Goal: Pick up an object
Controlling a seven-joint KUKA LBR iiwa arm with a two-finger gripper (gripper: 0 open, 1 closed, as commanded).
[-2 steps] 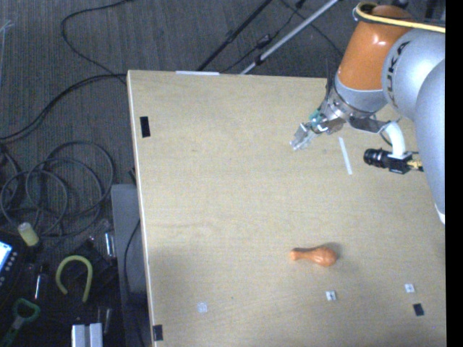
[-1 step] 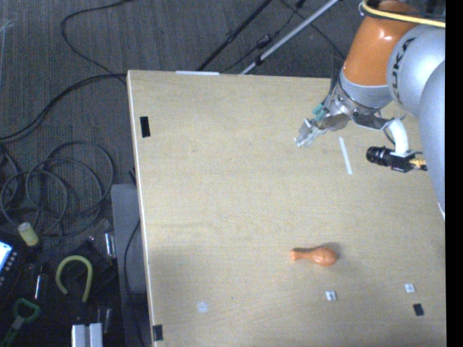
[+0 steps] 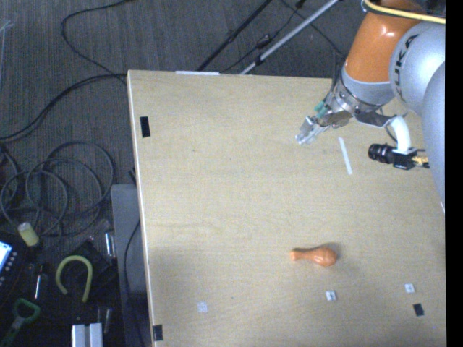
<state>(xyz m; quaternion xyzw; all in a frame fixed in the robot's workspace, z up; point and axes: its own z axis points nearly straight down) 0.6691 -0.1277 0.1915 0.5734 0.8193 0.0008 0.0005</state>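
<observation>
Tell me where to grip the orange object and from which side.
Grip the orange object from above, probably at its narrow neck toward the left end. It lies flat with its bulb to the right, so fingers should close across the long axis. The gripper is well away from it.

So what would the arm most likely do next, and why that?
Probably swing the gripper toward the near side of the bench until it hangs over the orange pear-shaped object. That object lies alone on the wood, well apart from the gripper, which holds nothing. The thin white stick is closer but looks harder to grasp.
</observation>
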